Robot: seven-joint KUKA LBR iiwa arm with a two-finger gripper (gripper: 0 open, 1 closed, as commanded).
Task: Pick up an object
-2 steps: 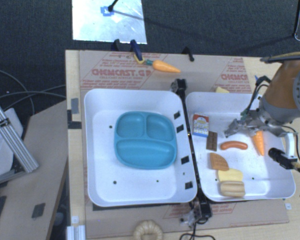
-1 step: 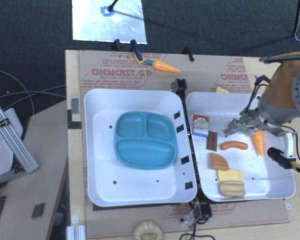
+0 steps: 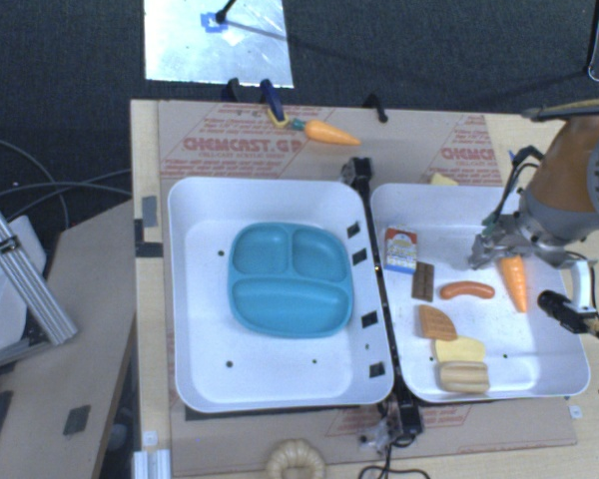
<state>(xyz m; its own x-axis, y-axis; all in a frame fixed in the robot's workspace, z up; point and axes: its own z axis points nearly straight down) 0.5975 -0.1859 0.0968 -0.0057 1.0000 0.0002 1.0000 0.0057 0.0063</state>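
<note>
Hovering low in the right bin [image 3: 554,372], gripper [image 3: 487,251] just beside the toy carrot [image 3: 516,280]. Can't tell finger spread. Could nudge the carrot sideways rather than straddle it.

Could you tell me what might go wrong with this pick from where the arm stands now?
1. The gripper sits beside the carrot near its top end, so it may close on air or clip only the tip.
2. The sausage lies close to the carrot; a descent could nudge it.
3. The carrot lies near the bin wall, which could crowd the approach.
</note>
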